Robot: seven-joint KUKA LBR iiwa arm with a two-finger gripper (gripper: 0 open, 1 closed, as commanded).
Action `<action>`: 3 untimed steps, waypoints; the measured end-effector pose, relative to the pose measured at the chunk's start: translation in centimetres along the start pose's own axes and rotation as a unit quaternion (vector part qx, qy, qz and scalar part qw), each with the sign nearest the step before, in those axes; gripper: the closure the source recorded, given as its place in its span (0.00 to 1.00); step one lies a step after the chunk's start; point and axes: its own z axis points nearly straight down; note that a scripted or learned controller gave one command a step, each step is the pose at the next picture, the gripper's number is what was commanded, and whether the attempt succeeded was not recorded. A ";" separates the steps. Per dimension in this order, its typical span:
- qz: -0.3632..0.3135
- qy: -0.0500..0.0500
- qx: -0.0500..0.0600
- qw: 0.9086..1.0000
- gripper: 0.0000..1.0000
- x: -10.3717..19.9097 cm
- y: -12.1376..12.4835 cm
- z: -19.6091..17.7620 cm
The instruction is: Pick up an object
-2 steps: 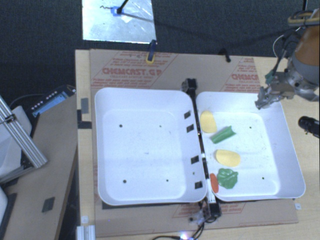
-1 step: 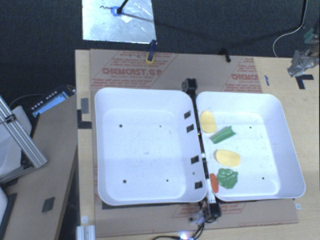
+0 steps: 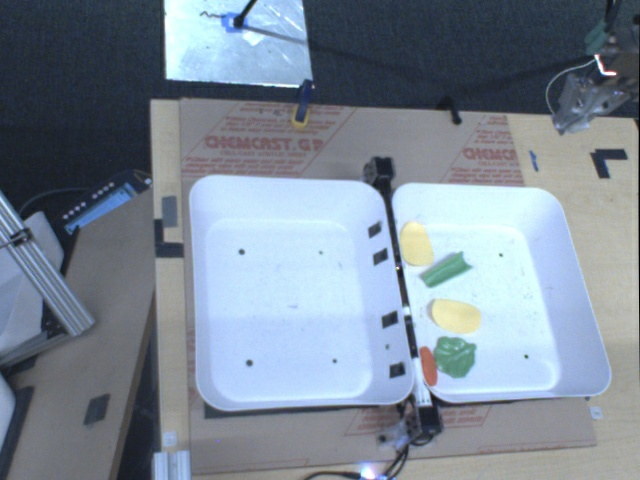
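1. The picking step looks not yet begun; the hand (image 3: 592,93) hangs beyond the right bin's (image 3: 560,268) far right corner, its grip too blurred to tell.
2. Next, I judge, it must travel over that bin's left side and descend onto one item.
3. Count: two yellow pieces (image 3: 416,243) (image 3: 456,315); two green pieces (image 3: 444,269) (image 3: 456,357); one orange piece (image 3: 428,366); the left bin (image 3: 290,193) sits alongside on the desk (image 3: 350,133).

I log two bins (image 3: 290,193) of smooth white plastic; bench (image 3: 260,133) board matt brown; shiny foil sheet (image 3: 200,28).
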 end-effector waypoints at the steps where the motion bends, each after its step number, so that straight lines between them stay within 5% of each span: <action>1: 0.002 0.000 0.003 1.000 1.00 3.1 -0.2 -2.1; 2: 0.001 0.001 0.001 1.000 1.00 9.4 -3.0 -7.8; 3: 0.003 0.000 0.005 1.000 1.00 11.0 -10.1 -7.5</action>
